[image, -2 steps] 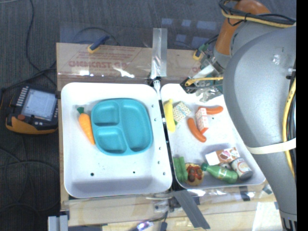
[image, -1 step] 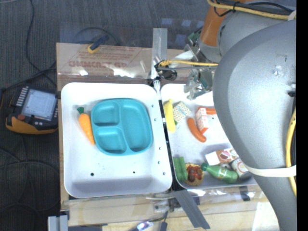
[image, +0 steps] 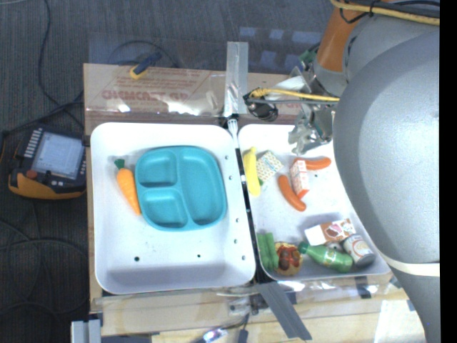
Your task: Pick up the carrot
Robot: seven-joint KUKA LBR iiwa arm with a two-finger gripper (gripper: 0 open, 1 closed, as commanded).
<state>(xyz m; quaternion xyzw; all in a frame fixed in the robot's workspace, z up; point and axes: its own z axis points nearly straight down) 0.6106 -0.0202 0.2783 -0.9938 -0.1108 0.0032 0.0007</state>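
Carrot: orange with a green top, laid in the left bin, just beside the left edge of the blue divided tray.
Right bin: a banana, a sausage and other toy foods are scattered inside.
Tool: held over the right bin's far side, well apart from the carrot; nothing is seen between its fingers, and how far they are spread cannot be told.

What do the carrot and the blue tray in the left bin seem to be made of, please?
The carrot looks like moulded plastic toy food: uniform orange, smooth, with a plain green top. The blue tray also looks plastic: one even turquoise colour, rounded moulded compartments, a soft sheen. Neither can be confirmed from this view.
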